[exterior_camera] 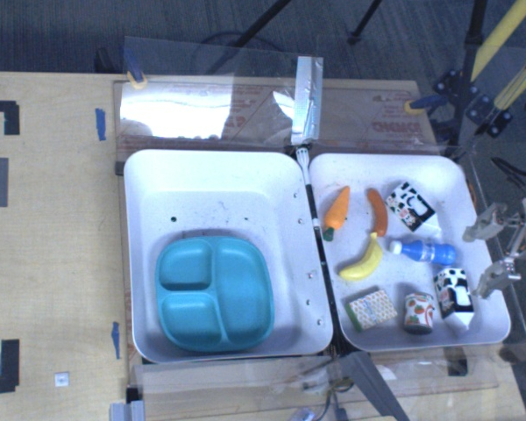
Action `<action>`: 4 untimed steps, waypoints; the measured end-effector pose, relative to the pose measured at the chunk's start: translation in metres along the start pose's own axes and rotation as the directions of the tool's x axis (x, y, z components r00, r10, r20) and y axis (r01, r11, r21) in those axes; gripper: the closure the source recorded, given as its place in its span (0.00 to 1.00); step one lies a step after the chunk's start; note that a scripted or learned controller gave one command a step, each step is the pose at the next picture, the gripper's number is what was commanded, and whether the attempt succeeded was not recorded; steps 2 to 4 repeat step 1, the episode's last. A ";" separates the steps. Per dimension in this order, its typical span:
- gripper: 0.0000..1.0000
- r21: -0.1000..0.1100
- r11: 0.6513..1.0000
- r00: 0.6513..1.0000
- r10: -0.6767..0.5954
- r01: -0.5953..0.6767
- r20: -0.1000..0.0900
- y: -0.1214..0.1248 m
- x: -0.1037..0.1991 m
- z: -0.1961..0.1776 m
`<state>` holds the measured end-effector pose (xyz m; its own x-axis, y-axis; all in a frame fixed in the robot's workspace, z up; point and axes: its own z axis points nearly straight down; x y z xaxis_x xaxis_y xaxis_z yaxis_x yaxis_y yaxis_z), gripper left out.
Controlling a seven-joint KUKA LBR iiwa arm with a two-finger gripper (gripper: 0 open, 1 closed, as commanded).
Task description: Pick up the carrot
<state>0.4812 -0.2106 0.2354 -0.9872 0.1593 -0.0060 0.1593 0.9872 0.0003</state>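
Observation:
The carrot (336, 209) is orange with a green stub at its lower end. It lies tilted in the upper left part of the right bin (486, 327), close to the divider between the bins. My gripper (492, 253) hovers at the right rim of that bin, well to the right of the carrot. Its two metal fingertips (484, 227) stand apart, open, with nothing between them.
An orange sausage (378, 211), a banana (361, 261), a blue bottle (425, 252), two cow-patterned cartons (410, 204) (454, 292), a can (417, 312) and a small patterned box (372, 308) share the right bin. The left bin (202, 178) holds a blue divided plate (215, 292).

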 end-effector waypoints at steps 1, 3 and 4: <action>0.00 0.000 0.986 0.986 -0.167 0.167 -0.003 -0.012 -0.001 0.096; 0.00 0.000 0.986 0.986 -0.167 0.167 -0.003 -0.012 -0.001 0.096; 0.00 0.000 0.986 0.986 -0.167 0.167 -0.003 -0.012 -0.001 0.096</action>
